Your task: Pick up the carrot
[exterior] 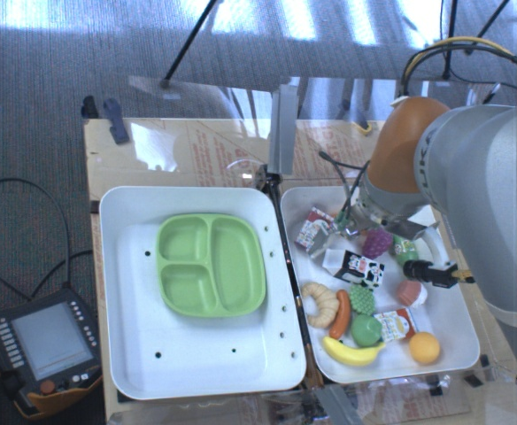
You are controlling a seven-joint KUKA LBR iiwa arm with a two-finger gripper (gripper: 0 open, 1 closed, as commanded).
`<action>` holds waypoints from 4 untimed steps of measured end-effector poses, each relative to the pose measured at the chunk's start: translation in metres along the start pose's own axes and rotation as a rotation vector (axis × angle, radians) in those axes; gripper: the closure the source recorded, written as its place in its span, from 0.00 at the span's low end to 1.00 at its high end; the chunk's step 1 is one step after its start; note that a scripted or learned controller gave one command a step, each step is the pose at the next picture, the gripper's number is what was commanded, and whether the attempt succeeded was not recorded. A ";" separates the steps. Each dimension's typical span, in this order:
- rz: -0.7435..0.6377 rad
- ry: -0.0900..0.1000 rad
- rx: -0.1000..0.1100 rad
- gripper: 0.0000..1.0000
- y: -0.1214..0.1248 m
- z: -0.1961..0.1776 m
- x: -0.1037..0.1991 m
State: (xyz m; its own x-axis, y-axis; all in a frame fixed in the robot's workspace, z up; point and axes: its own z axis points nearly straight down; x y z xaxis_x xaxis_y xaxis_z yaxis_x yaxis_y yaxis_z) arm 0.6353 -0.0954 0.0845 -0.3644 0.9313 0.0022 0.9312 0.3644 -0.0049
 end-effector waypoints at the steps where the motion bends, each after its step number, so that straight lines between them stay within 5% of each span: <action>1: -0.047 -0.003 -0.003 0.00 -0.068 -0.052 -0.071; 2: 0.051 -0.006 -0.011 0.00 0.003 -0.009 -0.027; 3: 0.043 -0.005 -0.007 1.00 0.004 -0.016 -0.025; 4: 0.043 -0.004 -0.006 0.00 0.004 -0.015 -0.024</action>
